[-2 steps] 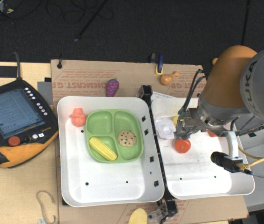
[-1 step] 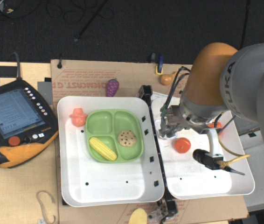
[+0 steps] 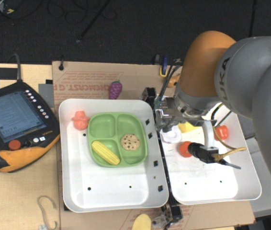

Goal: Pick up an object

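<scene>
- Jaws: tucked under the wrist above the right bin's far-left corner, so I cannot tell whether they are spread or pressed together.
- The arm (image 3: 231, 80) leans in low from the right, probably to reach that corner.
- The right bin (image 3: 221, 186) on the worktop holds the likeliest targets, bunched at its far end: a red ball (image 3: 186, 149), a yellow block (image 3: 187, 127) and a white piece (image 3: 171, 136), just beside the wrist.
- The left bin (image 3: 107, 190) carries a green plate (image 3: 118, 128) with corn (image 3: 106, 152) and a cookie (image 3: 130, 141), well apart from the arm.
</scene>
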### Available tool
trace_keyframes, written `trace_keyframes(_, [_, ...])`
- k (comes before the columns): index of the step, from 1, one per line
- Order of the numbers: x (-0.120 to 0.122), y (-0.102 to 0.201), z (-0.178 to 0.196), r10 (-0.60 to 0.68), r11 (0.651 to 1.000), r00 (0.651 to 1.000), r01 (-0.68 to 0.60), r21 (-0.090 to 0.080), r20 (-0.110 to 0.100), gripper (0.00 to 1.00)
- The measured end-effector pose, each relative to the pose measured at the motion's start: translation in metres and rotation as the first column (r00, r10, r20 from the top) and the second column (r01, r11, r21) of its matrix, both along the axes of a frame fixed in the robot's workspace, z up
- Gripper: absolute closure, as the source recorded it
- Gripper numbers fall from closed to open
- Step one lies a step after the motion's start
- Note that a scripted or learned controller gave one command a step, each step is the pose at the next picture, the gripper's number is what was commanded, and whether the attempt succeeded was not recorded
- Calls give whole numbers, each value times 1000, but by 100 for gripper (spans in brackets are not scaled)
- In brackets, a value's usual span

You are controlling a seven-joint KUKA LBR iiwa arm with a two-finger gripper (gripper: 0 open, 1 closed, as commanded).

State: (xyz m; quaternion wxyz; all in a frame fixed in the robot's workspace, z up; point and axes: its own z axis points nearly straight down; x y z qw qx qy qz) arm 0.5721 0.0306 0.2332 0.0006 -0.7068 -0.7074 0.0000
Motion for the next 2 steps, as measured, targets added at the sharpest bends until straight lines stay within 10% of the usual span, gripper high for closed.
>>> trace_keyframes(2, [-3,15,0,-2,1000,1000,2,0,-1,100])
